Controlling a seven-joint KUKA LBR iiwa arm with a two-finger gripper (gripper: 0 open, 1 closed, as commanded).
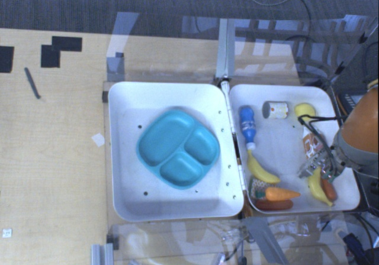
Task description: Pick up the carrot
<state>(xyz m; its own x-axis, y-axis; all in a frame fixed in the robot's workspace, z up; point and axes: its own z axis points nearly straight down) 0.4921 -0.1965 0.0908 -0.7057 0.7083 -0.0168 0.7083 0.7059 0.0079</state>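
Note:
The carrot is orange and lies flat near the front wall of the right bin, its thin tip pointing right. A dark red sausage-shaped item lies right against its front side. My gripper hangs low over the right side of the same bin, to the right of the carrot and a little farther back. It is above a small banana and is not touching the carrot. The arm's orange band sits above the gripper at the right edge.
The right bin also holds a long banana just behind the carrot, a blue bottle, a small can, a yellow fruit and a printed packet. The left bin holds a blue divided plate.

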